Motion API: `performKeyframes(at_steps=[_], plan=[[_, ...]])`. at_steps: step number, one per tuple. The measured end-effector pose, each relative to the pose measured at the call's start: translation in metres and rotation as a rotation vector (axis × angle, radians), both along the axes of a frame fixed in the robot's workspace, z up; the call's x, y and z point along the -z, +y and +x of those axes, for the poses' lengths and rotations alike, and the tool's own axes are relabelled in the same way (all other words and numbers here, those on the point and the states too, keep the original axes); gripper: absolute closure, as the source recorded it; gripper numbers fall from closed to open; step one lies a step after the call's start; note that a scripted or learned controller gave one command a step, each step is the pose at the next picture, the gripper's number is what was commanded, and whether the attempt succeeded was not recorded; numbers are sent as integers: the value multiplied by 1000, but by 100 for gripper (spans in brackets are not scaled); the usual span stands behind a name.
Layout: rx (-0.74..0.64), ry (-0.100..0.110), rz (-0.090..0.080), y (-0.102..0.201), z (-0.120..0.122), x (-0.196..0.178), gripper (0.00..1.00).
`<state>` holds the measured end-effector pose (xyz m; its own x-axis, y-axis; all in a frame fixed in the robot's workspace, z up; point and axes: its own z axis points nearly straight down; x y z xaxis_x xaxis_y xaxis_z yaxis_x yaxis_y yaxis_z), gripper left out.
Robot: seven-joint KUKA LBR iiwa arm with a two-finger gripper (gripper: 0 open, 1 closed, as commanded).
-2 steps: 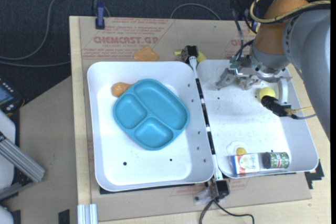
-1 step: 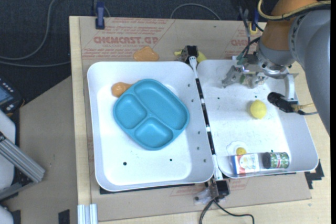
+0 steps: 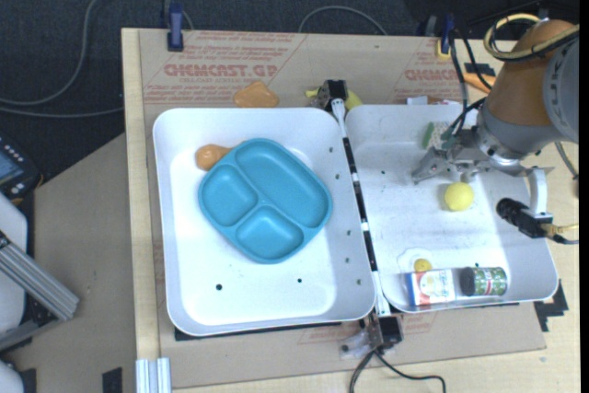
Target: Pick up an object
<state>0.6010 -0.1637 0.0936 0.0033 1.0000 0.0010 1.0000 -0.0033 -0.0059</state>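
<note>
My gripper (image 3: 451, 172) hangs in the right bin (image 3: 396, 225), in its upper middle, open with nothing between its fingers. A small yellow ball (image 3: 457, 196) lies just below the fingertips, apart from them. Beside the gripper's upper left sits a small green object (image 3: 429, 135). Along the bin's near wall lie a white and red carton (image 3: 431, 287) with a yellow cap and a dark green bottle (image 3: 484, 281).
The left bin (image 3: 198, 271) holds a blue divided plate (image 3: 265, 198) with an orange object (image 3: 210, 156) at its upper left edge. Another orange piece (image 3: 256, 95) lies on the bench behind the bins. A clamp (image 3: 334, 93) sits where the bins meet.
</note>
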Motion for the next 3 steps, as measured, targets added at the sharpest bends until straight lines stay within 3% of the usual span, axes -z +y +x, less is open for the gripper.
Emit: performKeyframes(at_steps=[1, 2, 3], plan=[[-1, -1, 1, -7, -40, 10, 0], [-2, -7, -1, -7, -37, -1, 100], [-2, -7, -1, -7, -37, -1, 0]])
